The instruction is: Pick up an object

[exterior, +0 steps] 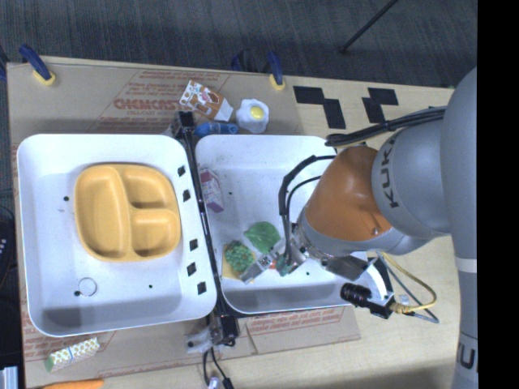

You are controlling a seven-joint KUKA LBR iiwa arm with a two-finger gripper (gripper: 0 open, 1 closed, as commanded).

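Green packets (251, 248), leafy-printed, lie in the right bin (243, 148) at lower centre of the frame. Beside them, the gripper (284, 264) reaches down; its grip cannot be told. The left bin (36, 217) holds a yellow tray (127, 211) on a cardboard-covered bench (138, 96).

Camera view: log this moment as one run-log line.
arm: reaching into right bin | gripper: low beside green items | grasp: unconfirmed | left bin: yellow divided tray

Green leafy toy (262, 237) & broccoli-like piece (238, 256) lie in right bin's (243, 148) near end.
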